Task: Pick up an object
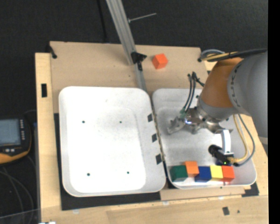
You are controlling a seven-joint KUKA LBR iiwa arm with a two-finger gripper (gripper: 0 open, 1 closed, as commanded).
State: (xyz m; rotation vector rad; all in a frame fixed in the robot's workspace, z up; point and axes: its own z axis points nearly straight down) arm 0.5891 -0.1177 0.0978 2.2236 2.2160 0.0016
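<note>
Five blocks in my bin, one more out on the bench.

Nearest, along the front wall of the right bin (pixel 252 174), five blocks sit in a row, touching: one green block (pixel 178 173), one orange block (pixel 192 167), one blue block (pixel 204 173), one yellow block (pixel 216 171) and one orange-red block (pixel 228 172). Behind them my pincer (pixel 177 124) hangs low over the middle of this bin; whether it is spread or pressed together I cannot tell. The left bin (pixel 102 139) lies beside mine. Farthest, a sixth cube, the orange cube (pixel 159 61), rests alone on the bench (pixel 84 62) near one metal pole (pixel 123 27).
</note>
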